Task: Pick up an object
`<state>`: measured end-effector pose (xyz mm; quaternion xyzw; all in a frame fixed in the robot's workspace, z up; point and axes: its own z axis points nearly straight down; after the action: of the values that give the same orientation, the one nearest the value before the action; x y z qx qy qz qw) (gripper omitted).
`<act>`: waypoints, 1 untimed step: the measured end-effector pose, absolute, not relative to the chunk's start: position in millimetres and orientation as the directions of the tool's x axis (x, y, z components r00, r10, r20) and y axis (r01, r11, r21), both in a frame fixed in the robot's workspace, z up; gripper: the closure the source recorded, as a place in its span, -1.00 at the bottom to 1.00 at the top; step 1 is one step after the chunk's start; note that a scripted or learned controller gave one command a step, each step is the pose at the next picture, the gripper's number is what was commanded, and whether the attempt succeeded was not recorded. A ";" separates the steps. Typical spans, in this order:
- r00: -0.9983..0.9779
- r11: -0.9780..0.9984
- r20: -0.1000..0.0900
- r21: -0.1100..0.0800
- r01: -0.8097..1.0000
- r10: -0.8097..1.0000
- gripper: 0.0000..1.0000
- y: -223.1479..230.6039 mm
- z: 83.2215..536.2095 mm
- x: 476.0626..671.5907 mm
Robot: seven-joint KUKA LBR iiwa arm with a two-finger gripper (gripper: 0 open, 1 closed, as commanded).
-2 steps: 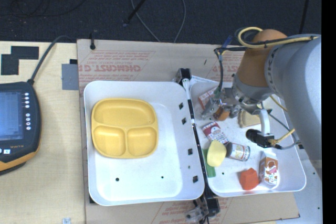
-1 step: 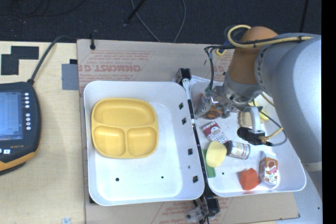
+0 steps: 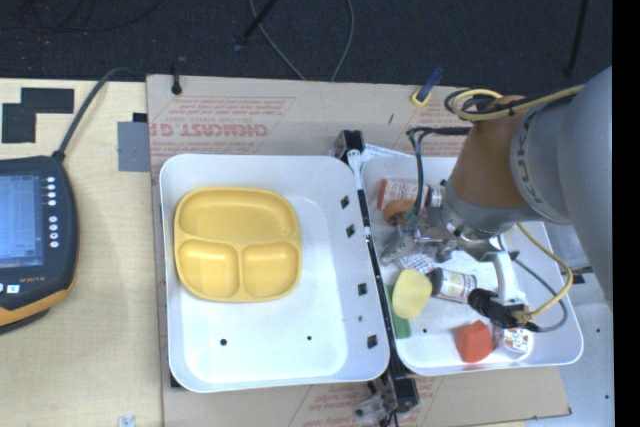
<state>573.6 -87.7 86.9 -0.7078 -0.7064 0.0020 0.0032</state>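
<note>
Right bin [image 3: 560, 355]: orange ball [image 3: 476, 341] and small round tin [image 3: 515, 342] nearest; yellow lemon [image 3: 411, 293] and bottle [image 3: 452, 286] behind them. Pincer [image 3: 420, 237] is lowered among clutter just beyond the lemon; its state cannot be told, and nothing is seen gripped. Left bin [image 3: 200, 355]: yellow tray [image 3: 238, 243]. Pick judged not yet done; grasp and lift remain.

Yellow tray [image 3: 238, 250], white bin [image 3: 260, 345], orange ball [image 3: 476, 342].
</note>
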 end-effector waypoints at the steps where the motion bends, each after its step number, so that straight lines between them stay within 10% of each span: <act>1: 0.001 -0.001 0.001 -0.003 1.000 1.000 -1.00 -90.5 87.4 543.1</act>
<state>543.1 -90.5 87.4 -0.7075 -0.7067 0.0007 0.0015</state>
